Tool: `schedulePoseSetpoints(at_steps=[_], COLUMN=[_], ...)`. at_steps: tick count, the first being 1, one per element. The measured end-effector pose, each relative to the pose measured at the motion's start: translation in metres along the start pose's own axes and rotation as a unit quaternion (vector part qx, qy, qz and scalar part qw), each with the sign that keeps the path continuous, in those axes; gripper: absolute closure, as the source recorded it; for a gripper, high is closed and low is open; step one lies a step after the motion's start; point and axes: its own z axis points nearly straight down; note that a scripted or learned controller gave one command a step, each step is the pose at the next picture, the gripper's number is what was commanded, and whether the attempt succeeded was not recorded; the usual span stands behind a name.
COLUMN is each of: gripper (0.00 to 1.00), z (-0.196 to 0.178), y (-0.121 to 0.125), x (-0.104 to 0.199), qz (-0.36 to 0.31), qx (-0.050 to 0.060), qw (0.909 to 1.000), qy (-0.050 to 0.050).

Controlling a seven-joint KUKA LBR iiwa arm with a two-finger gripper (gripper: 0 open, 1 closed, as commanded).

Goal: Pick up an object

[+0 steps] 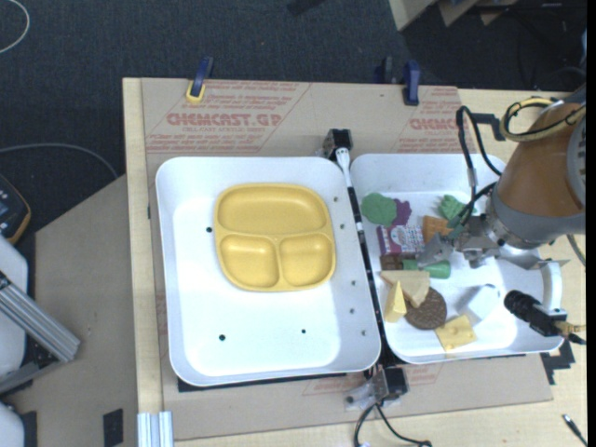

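My hand is low in the right bin, and I cannot tell what it grasps. Toy food lies just beside it. The left bin holds a yellow tray.

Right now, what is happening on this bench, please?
A grey robot arm reaches from the right into the right bin, its gripper low over a pile of small toy food pieces. Nothing can be seen held. Near it lie a green piece, a purple packet and a brown round cookie. The left bin holds a yellow divided plate.
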Motion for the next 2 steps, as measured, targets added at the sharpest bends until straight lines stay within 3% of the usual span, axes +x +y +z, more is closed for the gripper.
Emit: schedulePoseSetpoints(at_steps=[1, 2], gripper=[0.00, 1.00], z=[0.033, 0.022], y=[0.002, 0.003], x=[0.001, 0.000], qz=[0.000, 0.001], qx=[-0.002, -0.006], qw=[1.0000, 1.0000], qy=[0.001, -0.001])
